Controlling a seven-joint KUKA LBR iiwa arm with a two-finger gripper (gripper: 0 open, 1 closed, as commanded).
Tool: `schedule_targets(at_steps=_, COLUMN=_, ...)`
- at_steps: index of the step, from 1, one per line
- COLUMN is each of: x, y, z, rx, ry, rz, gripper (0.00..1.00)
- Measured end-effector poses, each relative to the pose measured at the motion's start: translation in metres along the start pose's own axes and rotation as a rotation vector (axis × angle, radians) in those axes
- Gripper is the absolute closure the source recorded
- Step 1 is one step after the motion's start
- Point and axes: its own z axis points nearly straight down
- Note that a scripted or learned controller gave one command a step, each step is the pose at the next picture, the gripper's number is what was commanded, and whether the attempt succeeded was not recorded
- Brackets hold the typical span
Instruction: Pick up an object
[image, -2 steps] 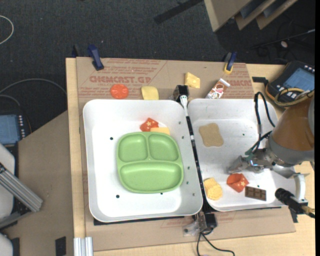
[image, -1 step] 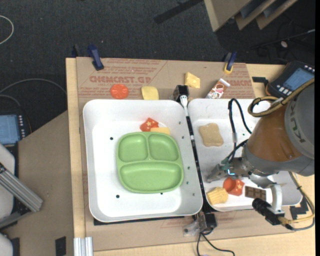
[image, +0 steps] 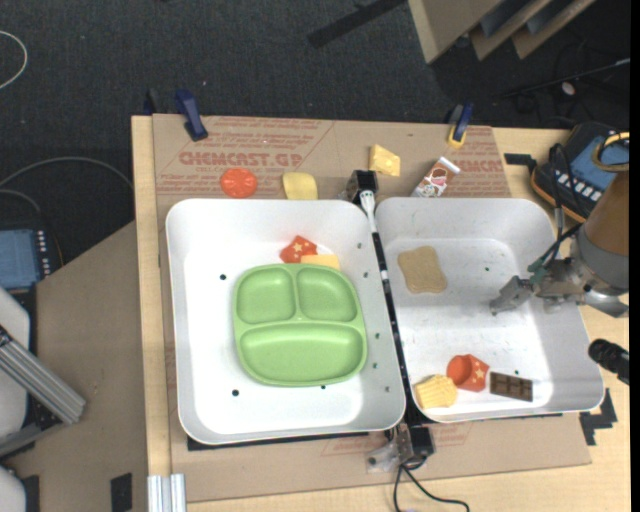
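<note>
The right bin (image: 470, 215) holds a tan bread slice (image: 422, 269) near its back left. Along its front lie a red toy (image: 466, 371), a yellow piece (image: 435, 392) and a brown chocolate bar (image: 511, 386). My gripper (image: 508, 296) reaches in from the right and hangs low over the bin's right-middle floor. It is to the right of the bread and above the chocolate bar in the view, touching none of them. Nothing shows in it.
The left bin (image: 200, 230) carries a green divided plate (image: 298, 324), with a red piece (image: 298, 249) and a yellow piece (image: 322, 262) behind it. On the board behind the bins lie an orange disc (image: 238, 182), yellow pieces (image: 299, 186) (image: 385, 160), a wrapper (image: 435, 180) and blue clamps (image: 190, 113).
</note>
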Motion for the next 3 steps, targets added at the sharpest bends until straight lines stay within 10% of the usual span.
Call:
schedule_targets(at_steps=1, x=0.097, y=0.039, z=-0.01, rx=0.004, ry=0.007, rz=-0.011, gripper=0.0)
schedule_targets(at_steps=2, x=0.106, y=0.096, z=0.047, rx=0.004, ry=0.008, rz=-0.007, gripper=0.0)
schedule_targets(at_steps=3, x=0.106, y=0.102, z=0.043, rx=0.003, ry=0.006, rz=-0.005, gripper=0.0)
